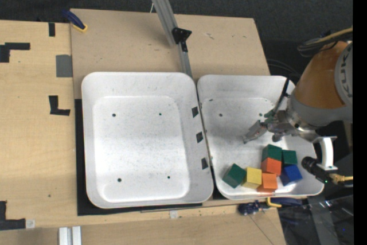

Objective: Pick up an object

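Blocks (269, 169) cluster at the lower right of the right bin (229, 89), piled together and free. Just above them the gripper (259, 130) hovers, its fingers seemingly parted and holding nothing, probably lining up.

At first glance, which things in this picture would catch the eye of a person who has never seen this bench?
The eye goes first to the cluster of coloured blocks, green, yellow, orange and blue, packed in the near right corner of the right bin. Next comes the arm with its orange band, reaching in from the right, its gripper low over the bin floor just above the blocks. The left bin beside it is plain white.
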`<state>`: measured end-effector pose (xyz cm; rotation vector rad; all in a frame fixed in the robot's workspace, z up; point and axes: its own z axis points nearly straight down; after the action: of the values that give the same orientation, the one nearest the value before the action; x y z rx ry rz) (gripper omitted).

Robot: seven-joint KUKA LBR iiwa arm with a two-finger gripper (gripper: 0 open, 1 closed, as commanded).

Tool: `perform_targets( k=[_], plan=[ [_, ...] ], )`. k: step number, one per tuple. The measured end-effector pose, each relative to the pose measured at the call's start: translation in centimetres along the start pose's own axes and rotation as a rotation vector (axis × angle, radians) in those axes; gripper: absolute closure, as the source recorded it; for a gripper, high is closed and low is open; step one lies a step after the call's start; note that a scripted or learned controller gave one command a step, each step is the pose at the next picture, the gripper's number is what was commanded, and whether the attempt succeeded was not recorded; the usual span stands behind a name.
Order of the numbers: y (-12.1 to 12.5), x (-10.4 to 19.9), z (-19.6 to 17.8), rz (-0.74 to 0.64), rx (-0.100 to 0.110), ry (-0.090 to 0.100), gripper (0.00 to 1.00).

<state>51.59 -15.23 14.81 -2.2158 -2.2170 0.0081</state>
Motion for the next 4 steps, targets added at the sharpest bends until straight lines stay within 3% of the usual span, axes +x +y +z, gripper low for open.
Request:
perform_targets(
  k=[1,2,4],
  plan=[
    [0.1,0.1,5.3,-0.001,-0.009,-0.003,0.0],
    [0.1,0.2,4.1,-0.002,-0.009,-0.001,1.0],
    [-1.0,0.2,-7.7,-0.001,-0.014,-0.003,1.0]
  ],
)
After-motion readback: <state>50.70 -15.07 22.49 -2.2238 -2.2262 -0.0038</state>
